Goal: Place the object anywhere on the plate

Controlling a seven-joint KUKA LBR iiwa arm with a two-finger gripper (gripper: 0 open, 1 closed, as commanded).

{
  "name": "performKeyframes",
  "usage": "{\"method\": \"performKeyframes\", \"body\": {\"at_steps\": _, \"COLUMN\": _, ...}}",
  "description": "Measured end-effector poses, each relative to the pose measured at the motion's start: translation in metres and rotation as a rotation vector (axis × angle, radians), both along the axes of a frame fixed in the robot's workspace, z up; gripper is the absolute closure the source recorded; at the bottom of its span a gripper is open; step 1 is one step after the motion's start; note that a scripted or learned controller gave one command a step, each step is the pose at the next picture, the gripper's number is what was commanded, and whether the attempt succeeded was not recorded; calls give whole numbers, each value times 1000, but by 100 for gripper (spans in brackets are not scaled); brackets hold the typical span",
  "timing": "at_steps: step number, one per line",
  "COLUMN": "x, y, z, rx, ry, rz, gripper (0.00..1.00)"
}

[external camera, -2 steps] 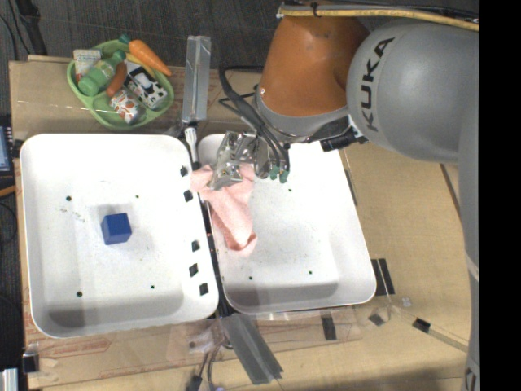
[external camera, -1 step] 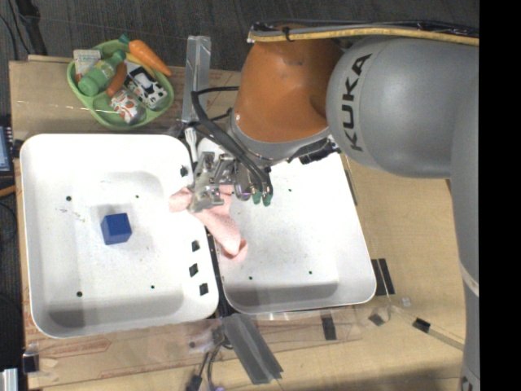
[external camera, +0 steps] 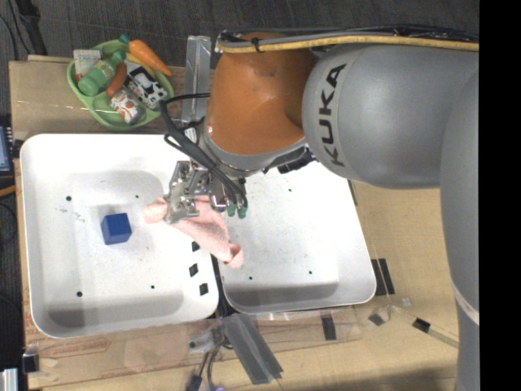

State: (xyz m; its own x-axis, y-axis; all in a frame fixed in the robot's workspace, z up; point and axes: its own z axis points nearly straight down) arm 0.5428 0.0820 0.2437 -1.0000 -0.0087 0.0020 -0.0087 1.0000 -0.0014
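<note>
Your pink cloth (external camera: 205, 230) drapes over the wall between the two bins, centre frame, soft, light and floppy (it will sag and trail). The claw (external camera: 186, 202) seems to pinch its upper left end; bunch a fold.

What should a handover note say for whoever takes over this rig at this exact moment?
Gripper: low over the seam between the two white bins; whether it is open or shut cannot be told.
Pink object: lies draped across the seam, right under the gripper, its lower end on the right bin. Contact with the fingers is unclear.
Blue cube: sits alone in the left bin.
Green bowl of toy food: on the bench beyond the left bin.
Done: nothing confirmed placed.
Left: secure the object and set it on the plate.
</note>
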Motion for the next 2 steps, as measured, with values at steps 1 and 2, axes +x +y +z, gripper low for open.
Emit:
{"method": "performKeyframes", "body": {"at_steps": 1, "x": -20, "y": 36, "z": -8, "rx": 0, "ry": 1, "rz": 0, "gripper": 100}}
{"method": "performKeyframes", "body": {"at_steps": 2, "x": -20, "y": 35, "z": -8, "rx": 0, "ry": 0, "rz": -1, "gripper": 0}}
